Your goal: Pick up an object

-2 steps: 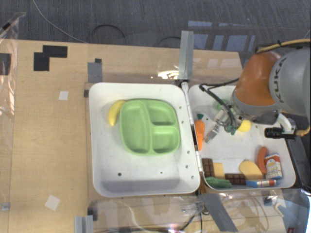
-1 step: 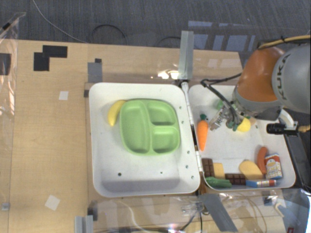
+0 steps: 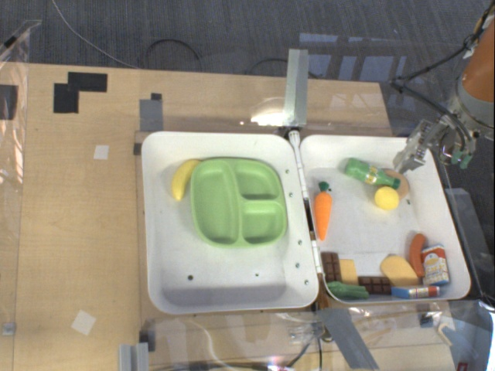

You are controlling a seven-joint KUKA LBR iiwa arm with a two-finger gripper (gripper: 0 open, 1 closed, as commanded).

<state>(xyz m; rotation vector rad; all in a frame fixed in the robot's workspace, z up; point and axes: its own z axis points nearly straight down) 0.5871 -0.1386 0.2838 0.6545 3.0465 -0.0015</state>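
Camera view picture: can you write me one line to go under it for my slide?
Gripper near a green bottle and lemon in the right bin; green tray and banana in the left.

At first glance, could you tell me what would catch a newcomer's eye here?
The green tray in the left bin stands out most, with a banana beside it. In the right bin, the carrot and lemon pop, and the gripper hovers near the green bottle.
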